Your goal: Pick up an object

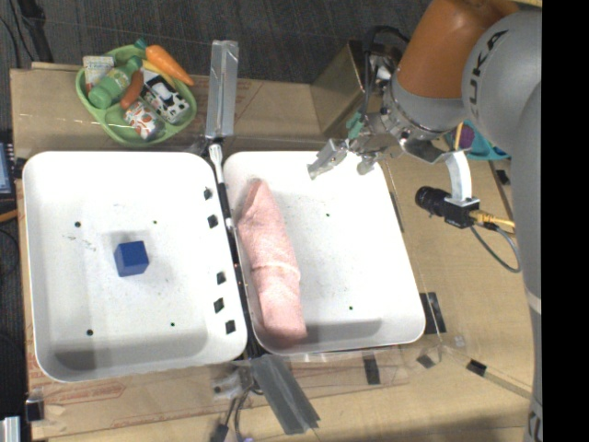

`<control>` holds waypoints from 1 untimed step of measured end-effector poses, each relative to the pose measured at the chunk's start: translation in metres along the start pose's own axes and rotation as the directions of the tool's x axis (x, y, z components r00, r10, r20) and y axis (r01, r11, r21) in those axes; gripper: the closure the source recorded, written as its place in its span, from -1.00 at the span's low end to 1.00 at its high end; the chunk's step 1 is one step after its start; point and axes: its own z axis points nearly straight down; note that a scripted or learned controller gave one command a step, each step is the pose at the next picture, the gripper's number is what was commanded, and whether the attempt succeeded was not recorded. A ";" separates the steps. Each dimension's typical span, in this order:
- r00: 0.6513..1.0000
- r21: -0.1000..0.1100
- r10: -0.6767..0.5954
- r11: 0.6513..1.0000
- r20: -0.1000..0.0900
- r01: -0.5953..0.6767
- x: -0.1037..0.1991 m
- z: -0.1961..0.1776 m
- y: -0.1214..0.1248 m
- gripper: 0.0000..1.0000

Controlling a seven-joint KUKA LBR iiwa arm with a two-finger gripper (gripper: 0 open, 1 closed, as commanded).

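End effector [342, 157] with fingers spread apart and holding nothing, over the right bin's [368, 247] top edge, pink rolled towel [271, 261] below-left of it, blue cube [132, 258] far left

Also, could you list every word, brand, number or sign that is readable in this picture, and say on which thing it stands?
"KU": grey letters, cut off by the frame edge, on the arm's grey housing beside the orange band.
Packages in the green bowl: they carry printing, but it is too small and blurred to read.
Blue cube, pink rolled cloth, white bins: no text visible.
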 end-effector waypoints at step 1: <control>0.999 0.008 -0.045 0.999 -0.003 0.045 0.022 0.149 0.002 -1.00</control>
